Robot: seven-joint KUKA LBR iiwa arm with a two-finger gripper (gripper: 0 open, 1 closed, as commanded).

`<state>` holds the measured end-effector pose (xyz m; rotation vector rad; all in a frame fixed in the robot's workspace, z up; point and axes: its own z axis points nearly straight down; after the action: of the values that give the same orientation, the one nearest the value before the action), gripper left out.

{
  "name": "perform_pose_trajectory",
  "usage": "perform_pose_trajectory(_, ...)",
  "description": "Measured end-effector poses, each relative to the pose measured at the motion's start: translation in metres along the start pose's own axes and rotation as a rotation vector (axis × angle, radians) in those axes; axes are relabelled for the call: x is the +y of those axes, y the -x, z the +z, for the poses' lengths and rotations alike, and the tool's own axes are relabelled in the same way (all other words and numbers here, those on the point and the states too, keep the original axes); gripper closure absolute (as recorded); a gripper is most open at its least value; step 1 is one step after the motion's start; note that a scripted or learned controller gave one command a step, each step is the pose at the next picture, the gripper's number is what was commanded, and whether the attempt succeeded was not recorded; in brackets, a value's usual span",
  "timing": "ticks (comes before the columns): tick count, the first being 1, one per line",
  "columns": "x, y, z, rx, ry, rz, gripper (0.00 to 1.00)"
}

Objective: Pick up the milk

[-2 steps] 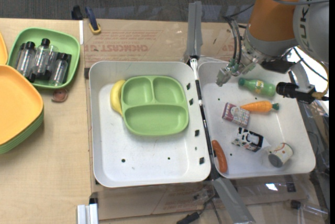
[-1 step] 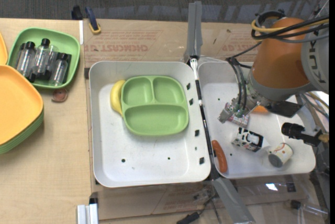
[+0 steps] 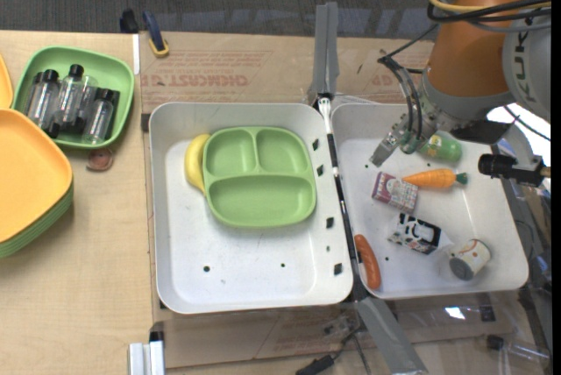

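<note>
A: Start at the left. What sits around the green divided plate [image 3: 259, 176]?

B: Left of it, well apart on the surface [image 3: 70, 294], a stack of orange plates [image 3: 31, 180] and a small green tray of bottles [image 3: 74, 97]. Touching the plate's left rim, a yellow banana-like piece [image 3: 194, 161]. Plate and yellow piece lie in the left bin [image 3: 175, 277].

A: And right of the plate?

B: The right bin [image 3: 500, 277]. Low along its near-left edge lies a red sausage [image 3: 368, 261]. Further right, the milk [image 3: 415, 234], a small black-and-white carton lying flat, its long axis running roughly left to right with a slight downward tilt to the right. Above it are a pinkish carton [image 3: 394, 189] and a carrot [image 3: 432, 180], then a green item [image 3: 441, 147]. A small cup [image 3: 469, 258] lies on its side to the milk's right.

A: The claw?

B: The claw [image 3: 394, 142] hangs at the far side of that bin, nothing visibly between its fingers; whether they're spread or closed, I cannot tell.

A: So the milk lies which way from it?

B: Toward the bin's near edge and slightly right, past the pinkish carton. I'd judge the claw must clear that carton, then close across the milk's short side.
</note>
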<state>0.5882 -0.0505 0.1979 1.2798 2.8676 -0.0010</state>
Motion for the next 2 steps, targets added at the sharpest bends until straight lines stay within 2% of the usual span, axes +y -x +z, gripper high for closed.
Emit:
perform_pose_trajectory(1,-0.031,-0.015,-0.006,0.002,-0.004,0.503,1.0)
perform_pose_trajectory(2,0.04,0.032,-0.092,-0.001,-0.001,0.381,1.0)
